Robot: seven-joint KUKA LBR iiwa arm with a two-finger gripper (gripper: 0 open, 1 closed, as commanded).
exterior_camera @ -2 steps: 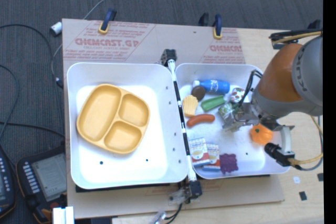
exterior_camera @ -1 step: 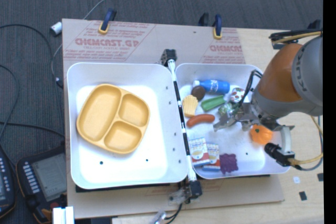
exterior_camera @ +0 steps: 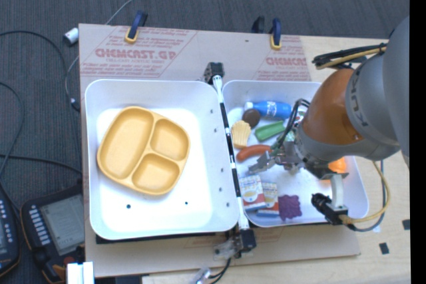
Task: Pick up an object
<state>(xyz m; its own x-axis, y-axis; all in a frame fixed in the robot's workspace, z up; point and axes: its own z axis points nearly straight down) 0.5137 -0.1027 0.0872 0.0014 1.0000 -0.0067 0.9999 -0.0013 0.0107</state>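
Looming closest to the lens, the grey arm (exterior_camera: 373, 110) with its orange band sweeps in from the right and hangs over the right bin (exterior_camera: 356, 199), wrist bent down toward the clutter. And what a pile it has to choose from! The claw (exterior_camera: 274, 159) sits low among the items, just above a red-orange piece (exterior_camera: 251, 152), and whether it is released or clenched I cannot tell; the metalwork blurs into the jumble below.

Around it the candidates crowd together: a blue bottle (exterior_camera: 269, 108) along the far wall, a green piece (exterior_camera: 269, 130) beside it, a brown lump (exterior_camera: 251, 118), a yellow corn-like toy (exterior_camera: 240, 134) against the divider. Nearer the front wall lie a small printed packet (exterior_camera: 258, 190) and a purple cluster (exterior_camera: 289, 207). Everything is heaped in this one bin, presumably so the arm always has something within reach.

Over in the left bin (exterior_camera: 106, 216) rests a yellow divided plate (exterior_camera: 144, 150), flat and well apart from the action.

By my reckoning this is the approach: the red-orange piece looks like the target, with nothing visibly lifted yet. Tight neighbours make a clean grab tricky.
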